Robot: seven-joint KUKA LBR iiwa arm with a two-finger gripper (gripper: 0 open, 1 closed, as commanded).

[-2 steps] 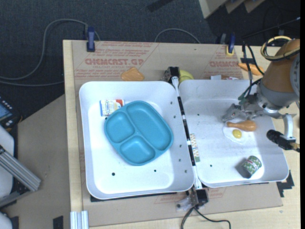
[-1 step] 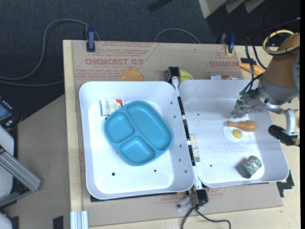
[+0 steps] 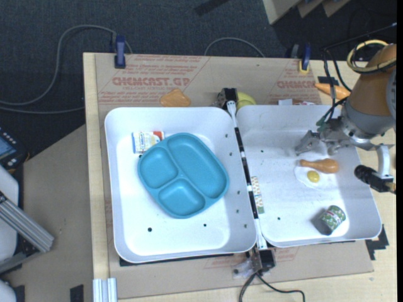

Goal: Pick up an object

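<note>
The right bin point(image 3: 277, 168) holds a tan toy drumstick point(image 3: 321, 165), a fried-egg toy point(image 3: 311, 177) just below it, and a small green can point(image 3: 330, 219) lying near the front edge. My gripper point(image 3: 311, 143) hangs low over the back right of this bin, just above and left of the drumstick, with nothing seen held in it. The arm reaches in from the right, its orange band above the wrist. In the left bin point(image 3: 126, 219) lie a blue divided plate point(image 3: 182, 173) and a small white carton point(image 3: 147, 140) at the plate's upper left.
Behind the bins on the bench sit an orange toy point(image 3: 175, 97), a yellow-green ball point(image 3: 245, 99) and an orange piece point(image 3: 332, 90). A black clamp point(image 3: 227, 96) and the ridge between the bins divide the two. Cables run across the floor behind.
</note>
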